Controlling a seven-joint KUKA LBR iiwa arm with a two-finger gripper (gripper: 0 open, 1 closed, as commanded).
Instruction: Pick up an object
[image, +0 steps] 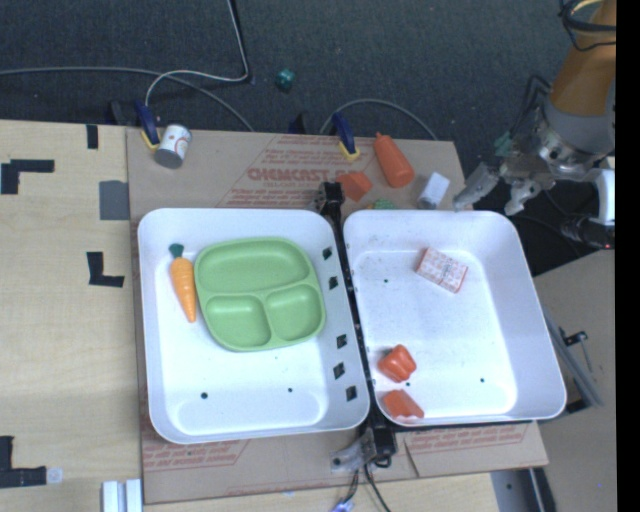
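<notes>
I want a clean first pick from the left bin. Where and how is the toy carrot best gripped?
Grip the carrot across its thick upper body, just below the green top, coming straight down from above. It lies flat and lengthwise between the bin wall and the green divided plate, so the fingers should probably close across its narrow width; the gaps on both sides look tight.

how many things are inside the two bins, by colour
Orange: 3, the toy carrot in the left bin, two orange pieces in the right bin
Green: 1, the divided plate
Pink: 1, the checked block
Total: 5
</notes>
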